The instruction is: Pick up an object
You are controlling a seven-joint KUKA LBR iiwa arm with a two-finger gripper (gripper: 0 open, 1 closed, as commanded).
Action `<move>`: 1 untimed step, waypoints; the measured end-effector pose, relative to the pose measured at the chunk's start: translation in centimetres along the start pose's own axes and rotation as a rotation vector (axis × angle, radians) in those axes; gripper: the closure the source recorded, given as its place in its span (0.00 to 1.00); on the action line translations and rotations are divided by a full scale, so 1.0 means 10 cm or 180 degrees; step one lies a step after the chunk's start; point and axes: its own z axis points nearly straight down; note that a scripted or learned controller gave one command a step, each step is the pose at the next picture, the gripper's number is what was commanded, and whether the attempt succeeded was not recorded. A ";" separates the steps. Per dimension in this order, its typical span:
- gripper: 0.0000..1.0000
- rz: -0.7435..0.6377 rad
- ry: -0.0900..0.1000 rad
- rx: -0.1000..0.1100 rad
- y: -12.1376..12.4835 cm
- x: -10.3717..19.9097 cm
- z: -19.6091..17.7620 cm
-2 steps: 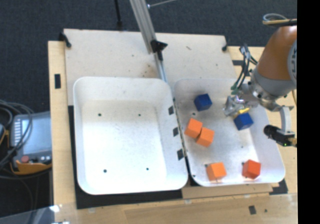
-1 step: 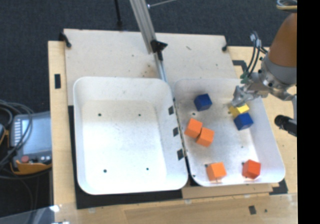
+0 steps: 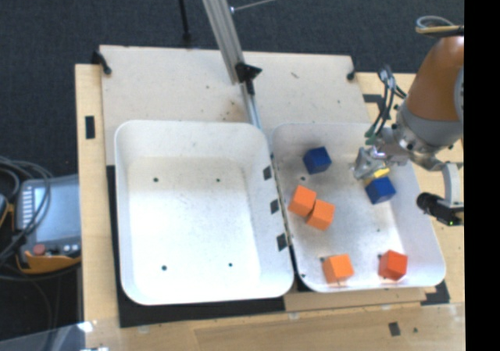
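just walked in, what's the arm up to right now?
The KUKA arm reaches in from the right on a pick attempt. Its tool hangs over the right bin, right at a blue block with a yellow patch; a grasp can't be confirmed from this view. A second blue block and four orange blocks, two of them touching, lie loose in that bin. The left bin sits alongside.

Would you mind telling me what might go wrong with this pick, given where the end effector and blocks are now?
1. The end effector sits right at the blue block with a yellow top, near the right bin's far wall; a misaligned close could push it away.
2. Two orange blocks touch each other, so picking one would likely disturb the other.
3. The grip itself is hidden, so a miss could go unnoticed.
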 end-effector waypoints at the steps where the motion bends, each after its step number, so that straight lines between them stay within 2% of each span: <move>1: 1.00 -0.0011 0.0003 -0.0012 -0.17 0.39 -0.10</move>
